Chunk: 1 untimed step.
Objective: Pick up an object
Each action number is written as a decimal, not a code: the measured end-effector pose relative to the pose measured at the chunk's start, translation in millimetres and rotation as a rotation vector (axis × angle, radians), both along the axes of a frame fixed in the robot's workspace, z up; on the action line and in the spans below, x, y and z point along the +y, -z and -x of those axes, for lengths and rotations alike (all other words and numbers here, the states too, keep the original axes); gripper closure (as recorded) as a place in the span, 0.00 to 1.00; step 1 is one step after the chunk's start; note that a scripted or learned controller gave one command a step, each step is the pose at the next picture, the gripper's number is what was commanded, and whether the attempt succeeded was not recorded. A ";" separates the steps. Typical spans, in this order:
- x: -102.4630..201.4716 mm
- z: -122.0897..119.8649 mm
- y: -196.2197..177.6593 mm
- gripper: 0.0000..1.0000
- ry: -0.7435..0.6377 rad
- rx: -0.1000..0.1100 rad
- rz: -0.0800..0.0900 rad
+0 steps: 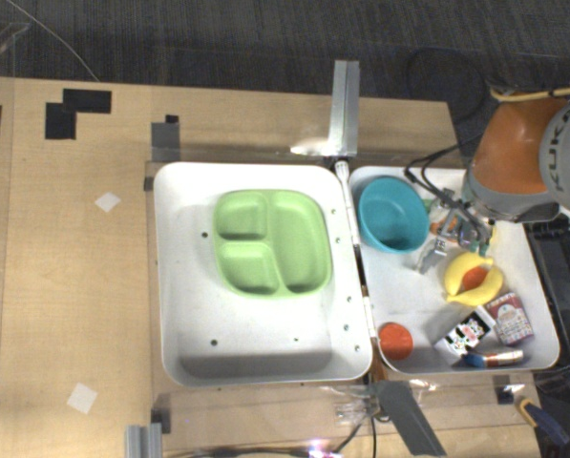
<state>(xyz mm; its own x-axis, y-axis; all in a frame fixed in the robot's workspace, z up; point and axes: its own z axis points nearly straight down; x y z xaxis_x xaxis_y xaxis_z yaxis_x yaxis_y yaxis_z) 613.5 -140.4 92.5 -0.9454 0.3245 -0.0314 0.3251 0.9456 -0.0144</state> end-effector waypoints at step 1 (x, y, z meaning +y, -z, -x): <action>11.2 59.9 2.2 0.00 0.122 0.011 -0.019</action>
